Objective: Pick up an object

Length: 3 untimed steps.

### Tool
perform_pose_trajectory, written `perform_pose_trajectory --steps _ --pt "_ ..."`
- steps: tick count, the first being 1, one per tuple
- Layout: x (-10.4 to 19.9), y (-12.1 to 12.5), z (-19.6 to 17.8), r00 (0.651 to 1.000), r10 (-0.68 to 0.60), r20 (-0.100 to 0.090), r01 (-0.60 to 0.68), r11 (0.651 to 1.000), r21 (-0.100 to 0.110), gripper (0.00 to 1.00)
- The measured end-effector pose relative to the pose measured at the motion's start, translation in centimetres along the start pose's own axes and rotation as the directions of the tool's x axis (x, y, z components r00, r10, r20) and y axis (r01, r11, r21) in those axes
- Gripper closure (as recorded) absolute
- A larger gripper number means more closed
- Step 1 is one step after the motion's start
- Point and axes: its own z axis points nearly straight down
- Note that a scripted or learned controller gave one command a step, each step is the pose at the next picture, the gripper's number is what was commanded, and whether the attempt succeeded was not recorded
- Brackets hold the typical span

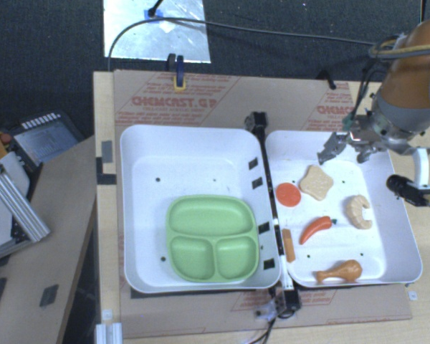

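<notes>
the gripper (349,149) hung over the far part of the right bin (387,192), and its two dark fingers (331,149) stood spread apart with nothing between them. the nearer fingertip pointed down toward the bin floor just above the bread slice (316,183), but whether it touched the floor could not be told from this slant. no object was in contact with the fingers as far as the view showed.

the things to pick all lay in the right bin. the tan bread slice sat near the middle, with a round red tomato slice (288,194) just beside it toward the divider. a pale croissant-like piece (358,212) lay nearer the arm's side, a red chili pepper (316,228) lay between the tomato slice and the front wall, and a brown drumstick (338,271) rested close to the front edge. a small orange stick (288,245), perhaps a carrot, lay along the divider; its shape was hard to make out.

the left bin (150,156) carried a green divided plate (213,238) in its near half.

the arm (412,77) was cut off by the frame's right side, and its grey wrist hid part of the right bin's far corner. a black attachment (408,187) stuck out over the bin's right rim.
</notes>
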Motion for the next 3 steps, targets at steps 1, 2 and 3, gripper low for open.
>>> perform_pose_trajectory --steps 1,2,3 --pt "0.3 -0.2 6.3 1.000 0.001 -0.001 -0.001 1.000 0.003 0.00" --pt "-0.5 -0.7 10.9 1.000 0.001 0.000 -0.001 1.000 0.001 0.00" --pt "-0.5 -0.5 9.6 1.000 0.000 0.001 0.000 1.000 -0.004 1.00"
